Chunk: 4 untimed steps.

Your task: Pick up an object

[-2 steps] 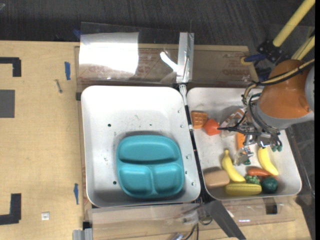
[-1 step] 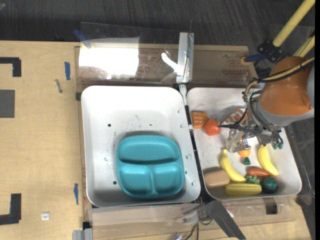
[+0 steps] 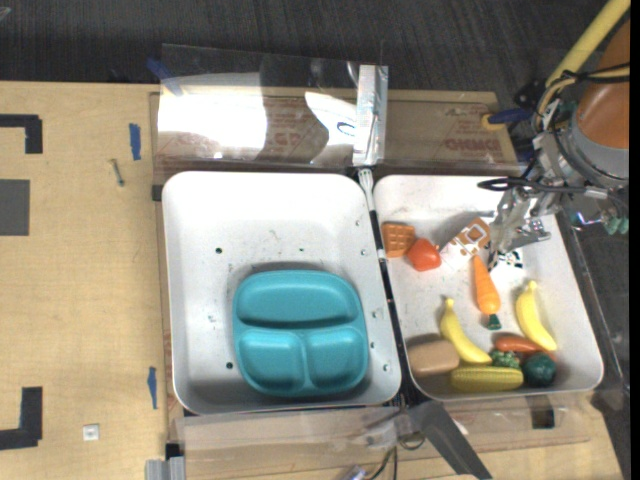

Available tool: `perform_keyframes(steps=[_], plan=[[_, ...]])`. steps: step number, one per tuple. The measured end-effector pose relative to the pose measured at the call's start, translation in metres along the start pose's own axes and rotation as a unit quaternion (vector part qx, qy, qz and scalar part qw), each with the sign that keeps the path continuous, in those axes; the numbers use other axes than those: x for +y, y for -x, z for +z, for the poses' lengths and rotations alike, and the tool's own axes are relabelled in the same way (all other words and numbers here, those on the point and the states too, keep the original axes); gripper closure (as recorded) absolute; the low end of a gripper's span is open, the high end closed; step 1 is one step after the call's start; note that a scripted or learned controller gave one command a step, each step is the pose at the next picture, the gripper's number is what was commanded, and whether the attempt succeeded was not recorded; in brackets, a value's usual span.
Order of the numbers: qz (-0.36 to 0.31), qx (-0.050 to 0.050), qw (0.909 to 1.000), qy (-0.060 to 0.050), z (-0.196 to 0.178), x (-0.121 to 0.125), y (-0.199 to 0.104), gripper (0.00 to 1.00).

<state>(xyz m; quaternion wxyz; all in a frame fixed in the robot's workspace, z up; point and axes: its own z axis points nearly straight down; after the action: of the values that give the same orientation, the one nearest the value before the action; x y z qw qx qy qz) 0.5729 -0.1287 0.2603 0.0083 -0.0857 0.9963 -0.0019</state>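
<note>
My gripper hangs over the upper right part of the right bin, with the arm's orange band above it at the frame's right edge. Just below and left of it lies an orange carrot, pointing up toward it. A small orange-and-white piece sits right beside the gripper on its left. Further left are an orange waffle and a red pepper. I see nothing held in the gripper.
The lower right bin holds two bananas, a brown bread piece, yellow corn, a red item and a green one. A teal divided plate lies in the left bin.
</note>
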Motion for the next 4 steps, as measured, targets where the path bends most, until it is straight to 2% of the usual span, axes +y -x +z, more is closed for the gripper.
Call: perform_keyframes(steps=[1, 2, 3, 4], plan=[[0.0, 0.004, 1.0, 0.002, 0.005, 0.001, -0.002, 0.0], [-0.012, 0.003, 0.9999, 0.001, 0.162, -0.037, -0.035, 0.0], [0.04, 0.005, 0.9992, 0.001, 0.173, -0.032, -0.015, 0.0], [0.04, 0.001, 0.9992, 0.0, 0.16, -0.032, -0.013, 1.0]])
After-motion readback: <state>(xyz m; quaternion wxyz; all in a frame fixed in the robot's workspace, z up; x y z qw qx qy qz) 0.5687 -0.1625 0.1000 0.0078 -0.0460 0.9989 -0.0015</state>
